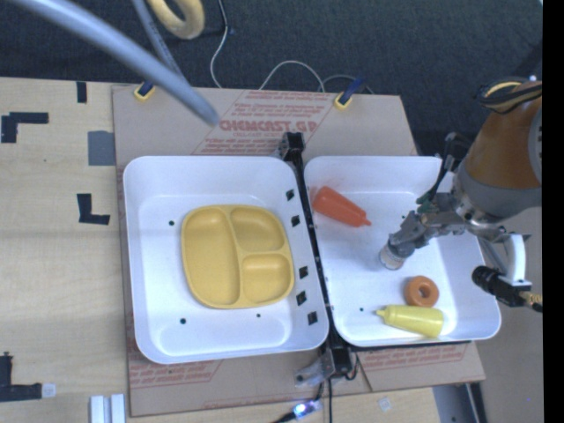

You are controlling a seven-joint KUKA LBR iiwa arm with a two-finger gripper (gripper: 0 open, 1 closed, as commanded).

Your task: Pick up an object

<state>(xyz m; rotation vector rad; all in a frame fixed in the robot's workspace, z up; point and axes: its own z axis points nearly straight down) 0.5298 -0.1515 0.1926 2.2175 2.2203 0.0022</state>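
The gripper (394, 252) hangs low in the right bin (458, 329), between the orange bottle (340, 207) to its far left and the ring (422, 291) and yellow bottle (412, 320) nearer. Whether it grips anything cannot be told. A yellow plate (236, 256) lies in the left bin (150, 236).

We see a yellow plate (238, 256), orange bottle (340, 207), orange ring (422, 291), yellow bottle (412, 320), and white bins (141, 236).

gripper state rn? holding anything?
Gripper: cannot be told from this angle. It sits low over the right bin, apart from the orange bottle, donut and yellow bottle.
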